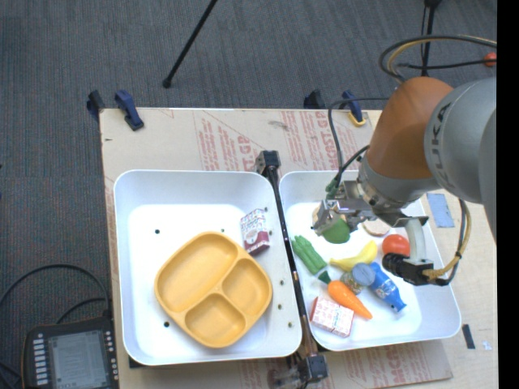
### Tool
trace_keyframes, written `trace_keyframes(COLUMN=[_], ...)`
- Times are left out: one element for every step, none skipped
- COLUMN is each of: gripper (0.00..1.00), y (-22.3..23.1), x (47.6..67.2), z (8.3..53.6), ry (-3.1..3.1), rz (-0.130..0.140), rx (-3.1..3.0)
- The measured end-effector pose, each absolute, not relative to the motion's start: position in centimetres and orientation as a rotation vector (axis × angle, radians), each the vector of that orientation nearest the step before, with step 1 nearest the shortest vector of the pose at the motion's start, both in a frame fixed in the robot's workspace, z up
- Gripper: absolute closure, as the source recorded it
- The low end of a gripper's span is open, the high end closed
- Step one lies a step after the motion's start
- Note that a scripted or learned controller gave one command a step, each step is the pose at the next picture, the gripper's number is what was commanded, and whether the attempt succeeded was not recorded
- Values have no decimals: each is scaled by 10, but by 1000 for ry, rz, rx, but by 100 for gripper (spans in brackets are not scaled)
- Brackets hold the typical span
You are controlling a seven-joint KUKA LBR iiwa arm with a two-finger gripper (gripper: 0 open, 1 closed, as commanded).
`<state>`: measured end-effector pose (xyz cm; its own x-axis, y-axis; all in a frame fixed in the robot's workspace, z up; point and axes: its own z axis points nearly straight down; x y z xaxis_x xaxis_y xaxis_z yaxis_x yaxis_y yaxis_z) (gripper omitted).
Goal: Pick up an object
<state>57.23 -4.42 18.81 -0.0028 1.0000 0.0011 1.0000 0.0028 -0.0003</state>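
I see gripper (pixel 334 215) low over right bin (pixel 442 318); green object (pixel 336 232) directly beneath jaws; grip state, cannot tell.

One fixed camera overhead, slanting down on both bins (pixel 130 217)

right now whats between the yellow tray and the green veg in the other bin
In the camera view, a small carton by the yellow tray, then the two bins' rims, then bare white floor up to the green veg.
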Motion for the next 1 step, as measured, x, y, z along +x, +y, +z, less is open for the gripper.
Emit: trace_keyframes(gripper=[100], y=[-16], x=[644], z=[192], ry=[-2225], rz=[1], rx=[-2216])
